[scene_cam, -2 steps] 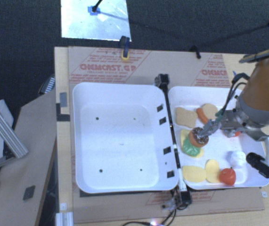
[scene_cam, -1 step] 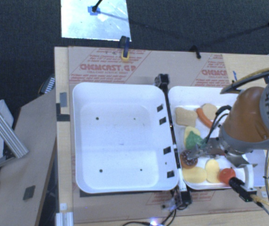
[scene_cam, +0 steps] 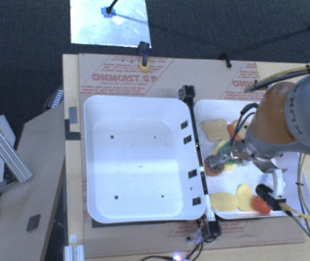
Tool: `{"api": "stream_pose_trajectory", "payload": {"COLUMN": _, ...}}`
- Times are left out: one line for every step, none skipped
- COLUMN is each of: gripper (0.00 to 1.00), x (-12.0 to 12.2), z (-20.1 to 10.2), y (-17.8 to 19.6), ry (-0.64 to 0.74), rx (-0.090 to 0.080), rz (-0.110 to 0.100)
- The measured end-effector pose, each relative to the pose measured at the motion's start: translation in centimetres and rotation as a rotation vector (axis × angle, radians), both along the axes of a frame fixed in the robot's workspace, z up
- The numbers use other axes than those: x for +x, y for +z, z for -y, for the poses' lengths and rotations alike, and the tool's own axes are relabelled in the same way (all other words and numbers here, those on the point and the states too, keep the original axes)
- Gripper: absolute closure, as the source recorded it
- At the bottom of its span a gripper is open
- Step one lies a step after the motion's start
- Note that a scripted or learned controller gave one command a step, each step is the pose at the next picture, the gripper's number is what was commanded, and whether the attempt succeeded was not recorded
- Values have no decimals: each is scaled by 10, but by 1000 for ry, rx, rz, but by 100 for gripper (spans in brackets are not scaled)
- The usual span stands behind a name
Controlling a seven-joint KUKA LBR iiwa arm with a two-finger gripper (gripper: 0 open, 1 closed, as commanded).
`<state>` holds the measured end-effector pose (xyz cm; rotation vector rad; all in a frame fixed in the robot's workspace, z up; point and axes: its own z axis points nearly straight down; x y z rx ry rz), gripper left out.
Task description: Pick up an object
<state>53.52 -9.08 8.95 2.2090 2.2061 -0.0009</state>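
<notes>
My gripper (scene_cam: 220, 157) reaches down into the left part of the right bin (scene_cam: 209, 109), just above a brown round object (scene_cam: 214, 169) with a small yellow piece (scene_cam: 230, 167) beside it. A tan toast-like slice (scene_cam: 214, 129) and an orange piece (scene_cam: 232, 130) lie farther back. Near the front rim lie two pale yellow slices (scene_cam: 224, 201) (scene_cam: 245, 196) and a red object (scene_cam: 261, 204). The grey and orange arm (scene_cam: 277, 118) hides the middle and right of this bin.
The left bin (scene_cam: 138, 156) sits beside the right one, with a black clip strip (scene_cam: 194, 145) along the shared rim. Both rest on a cardboard sheet (scene_cam: 122, 75). Cables (scene_cam: 301, 200) trail by the bench's right front corner.
</notes>
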Motion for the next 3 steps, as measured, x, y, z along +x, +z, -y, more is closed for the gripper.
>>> {"api": "stream_pose_trajectory", "payload": {"gripper": 100, "x": 1, "z": -6, "y": 12, "ry": 3, "rx": 11, "rz": 3}}
{"api": "stream_pose_trajectory", "payload": {"gripper": 100, "x": 68, "z": -63, "y": 101, "ry": 13, "rx": 15, "rz": 1}}
{"api": "stream_pose_trajectory", "payload": {"gripper": 100, "x": 68, "z": -127, "y": 345, "ry": 12, "rx": 17, "rz": 7}}
